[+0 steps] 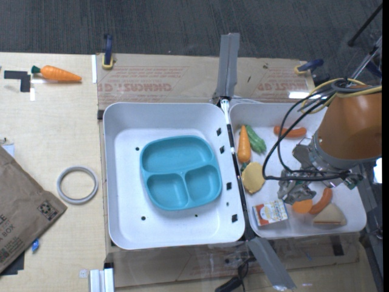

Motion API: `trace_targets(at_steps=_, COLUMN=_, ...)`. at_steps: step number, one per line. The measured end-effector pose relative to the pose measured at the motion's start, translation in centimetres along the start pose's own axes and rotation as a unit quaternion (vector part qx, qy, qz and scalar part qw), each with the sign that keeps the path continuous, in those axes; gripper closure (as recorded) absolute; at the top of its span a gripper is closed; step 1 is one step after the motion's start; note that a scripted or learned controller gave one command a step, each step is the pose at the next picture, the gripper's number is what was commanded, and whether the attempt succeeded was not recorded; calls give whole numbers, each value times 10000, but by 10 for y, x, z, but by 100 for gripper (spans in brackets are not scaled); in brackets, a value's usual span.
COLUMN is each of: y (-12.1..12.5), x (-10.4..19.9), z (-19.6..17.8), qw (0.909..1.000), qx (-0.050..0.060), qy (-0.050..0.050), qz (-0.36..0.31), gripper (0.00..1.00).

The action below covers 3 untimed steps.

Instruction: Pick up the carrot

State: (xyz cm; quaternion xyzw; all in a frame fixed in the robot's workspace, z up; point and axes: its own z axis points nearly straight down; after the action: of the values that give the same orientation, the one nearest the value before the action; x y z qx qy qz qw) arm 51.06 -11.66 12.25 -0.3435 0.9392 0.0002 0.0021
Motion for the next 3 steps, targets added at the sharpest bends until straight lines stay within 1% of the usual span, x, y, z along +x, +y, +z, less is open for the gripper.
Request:
trace_targets(at_steps=1, y=-14, x=32, z=-121, qw=9951, qx=1, qy=-4, qz=-992, gripper=100)
trace_targets(at_steps=2, y=-14, x=32, z=-121, qw=9950, qx=-1, qy=-3, qz=-994, gripper=0)
trace_targets(at_steps=3, y=-47, x=53, z=-23, qw=9986, qx=-22, qy=10, qz=-530, gripper=0)
